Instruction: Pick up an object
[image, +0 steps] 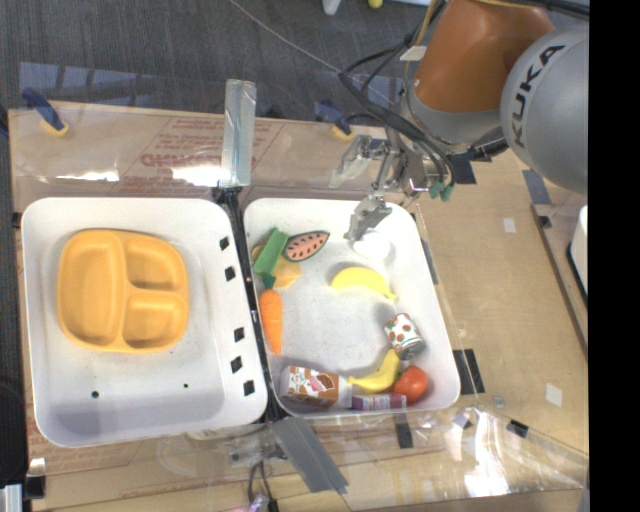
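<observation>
My gripper (367, 218) hangs over the far part of the right bin (335, 335), just beyond a yellow lemon-shaped toy (362, 282) and to the right of a watermelon slice (307, 245). Nothing shows in its grasp. Along the bin's left wall lie a green piece (268, 250) and an orange carrot (271, 320). Toward the near right corner are a small printed can (403, 335), a banana (378, 375) and a red tomato (410, 383). A brown carton (310, 386) lies by the near wall.
The left bin (150, 400) holds a yellow divided plate (123, 290). A grey upright post (239, 135) stands behind the seam between the bins. The arm's cables and orange band (470, 50) hang above the right bin's far right corner.
</observation>
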